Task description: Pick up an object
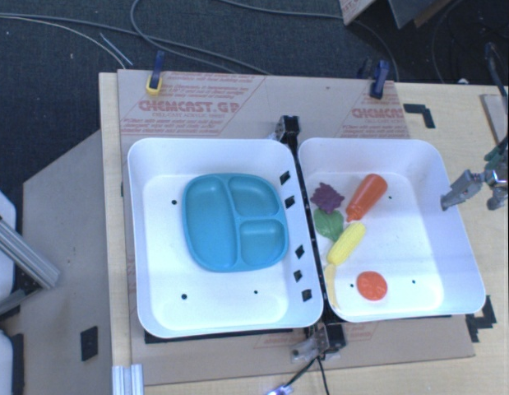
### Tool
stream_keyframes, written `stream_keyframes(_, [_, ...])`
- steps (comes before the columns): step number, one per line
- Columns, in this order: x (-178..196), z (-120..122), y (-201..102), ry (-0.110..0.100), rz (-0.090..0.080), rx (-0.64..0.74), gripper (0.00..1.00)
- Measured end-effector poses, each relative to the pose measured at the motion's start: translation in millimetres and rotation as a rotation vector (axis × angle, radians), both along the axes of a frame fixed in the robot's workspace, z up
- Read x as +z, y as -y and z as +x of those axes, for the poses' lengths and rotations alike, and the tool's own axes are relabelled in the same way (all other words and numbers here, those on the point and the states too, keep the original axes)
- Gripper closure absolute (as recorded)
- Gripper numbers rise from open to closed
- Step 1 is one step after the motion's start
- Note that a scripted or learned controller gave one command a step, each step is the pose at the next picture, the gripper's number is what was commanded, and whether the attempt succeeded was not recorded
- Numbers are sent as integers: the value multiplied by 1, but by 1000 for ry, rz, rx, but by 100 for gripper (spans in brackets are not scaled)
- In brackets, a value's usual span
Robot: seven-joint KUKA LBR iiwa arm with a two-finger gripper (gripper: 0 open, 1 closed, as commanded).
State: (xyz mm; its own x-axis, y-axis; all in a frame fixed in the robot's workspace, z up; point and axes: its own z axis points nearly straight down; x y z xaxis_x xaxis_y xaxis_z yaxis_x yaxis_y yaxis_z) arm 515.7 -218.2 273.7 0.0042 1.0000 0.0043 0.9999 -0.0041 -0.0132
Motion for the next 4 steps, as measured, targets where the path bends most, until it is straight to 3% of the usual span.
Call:
stream_keyframes(1, [7,2,-1,13,-4,4,0])
stream_keyframes(4, [-146,-13,1,7,-1,4,0])
